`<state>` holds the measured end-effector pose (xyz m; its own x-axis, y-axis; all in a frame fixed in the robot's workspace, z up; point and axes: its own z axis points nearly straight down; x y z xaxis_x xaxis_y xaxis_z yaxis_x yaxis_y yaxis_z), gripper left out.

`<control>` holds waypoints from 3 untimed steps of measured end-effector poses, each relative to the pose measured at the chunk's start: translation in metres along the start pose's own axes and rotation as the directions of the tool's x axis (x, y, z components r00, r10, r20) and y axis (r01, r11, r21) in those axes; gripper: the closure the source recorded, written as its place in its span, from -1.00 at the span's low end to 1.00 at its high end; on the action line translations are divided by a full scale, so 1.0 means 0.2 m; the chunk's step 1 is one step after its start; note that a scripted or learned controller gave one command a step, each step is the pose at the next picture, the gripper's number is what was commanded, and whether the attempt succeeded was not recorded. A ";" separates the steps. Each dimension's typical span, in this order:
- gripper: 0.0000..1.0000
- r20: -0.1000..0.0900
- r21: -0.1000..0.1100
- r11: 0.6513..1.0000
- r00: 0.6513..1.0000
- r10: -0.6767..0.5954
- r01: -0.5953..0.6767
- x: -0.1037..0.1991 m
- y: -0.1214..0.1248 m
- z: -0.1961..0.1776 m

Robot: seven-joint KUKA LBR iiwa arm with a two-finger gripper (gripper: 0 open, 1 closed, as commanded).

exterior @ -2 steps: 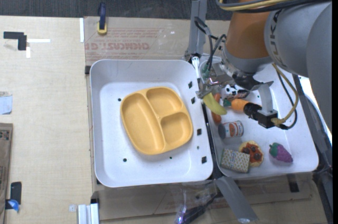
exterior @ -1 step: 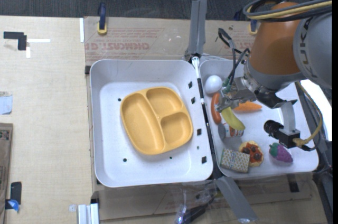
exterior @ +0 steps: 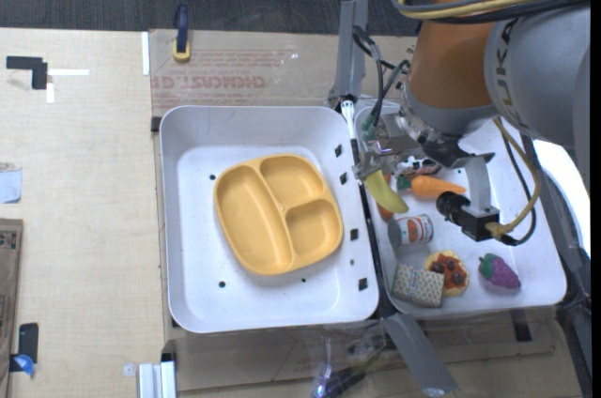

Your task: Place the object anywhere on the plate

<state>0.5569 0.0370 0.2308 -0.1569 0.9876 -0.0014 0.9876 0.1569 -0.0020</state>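
The yellow plate [exterior: 279, 214] with 3 compartments sits in the left bin [exterior: 188, 293], nothing on it yet. The arm [exterior: 470, 39] hangs over the far left part of the right bin [exterior: 549, 288], and the gripper [exterior: 376, 163] is down near the divider — can't tell what the pincer is doing, too much clutter there. A banana [exterior: 385, 191] lies just below it, with a carrot [exterior: 438, 187] to the right. Nearer — a small can [exterior: 411, 230], a cracker [exterior: 419, 284], a mini pizza [exterior: 448, 271] and purple grapes [exterior: 500, 271].
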 end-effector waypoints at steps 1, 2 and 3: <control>1.00 -0.001 0.002 0.998 0.998 -0.058 0.058 -0.14 -0.11 0.20; 1.00 0.000 0.000 0.998 0.998 -0.067 0.067 0.20 0.10 0.12; 1.00 0.001 -0.002 0.967 0.967 -0.254 0.254 -0.22 0.09 -0.12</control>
<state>0.5809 -0.0028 0.2546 -0.4027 0.9153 -0.0023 0.9153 0.4027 -0.0005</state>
